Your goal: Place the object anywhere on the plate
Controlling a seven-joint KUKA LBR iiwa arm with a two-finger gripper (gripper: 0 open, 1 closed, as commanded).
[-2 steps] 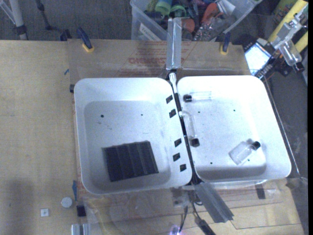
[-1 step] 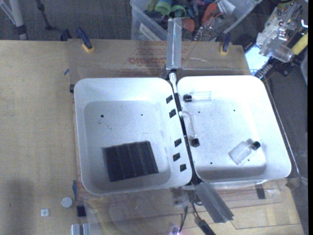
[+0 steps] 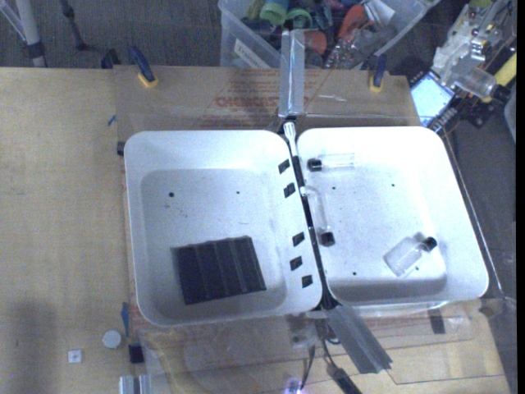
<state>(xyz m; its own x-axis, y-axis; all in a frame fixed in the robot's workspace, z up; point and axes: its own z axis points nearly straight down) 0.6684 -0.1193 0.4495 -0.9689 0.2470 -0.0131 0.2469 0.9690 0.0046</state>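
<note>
— Is the gripper open or closed?
— I cannot tell. I cannot tell if it has hold of anything, either.

— What is in the right bin (image 3: 459, 212)?
— Three small clear bottles with black caps. One bottle (image 3: 406, 255) lies on its side near the front right corner, with its cap pointing to the far right. A second bottle (image 3: 335, 162) lies at the far left of that bin, with its cap to the left. The third bottle (image 3: 318, 213) lies along the left wall, right beside the middle divider (image 3: 305, 212), with its cap at the near end.

— Where is the plate?
— The dark plate (image 3: 218, 270) lies flat in the left bin (image 3: 148, 162), toward the near side. It is black, with ridges running across it. No bottle touches it. All three are well apart from it, on the other side of the divider.

— What else is there?
— A clear tub of colourful toys (image 3: 324, 6) stands behind the bins. Two blue clamps (image 3: 146, 76) grip the far edge of the bench.
</note>
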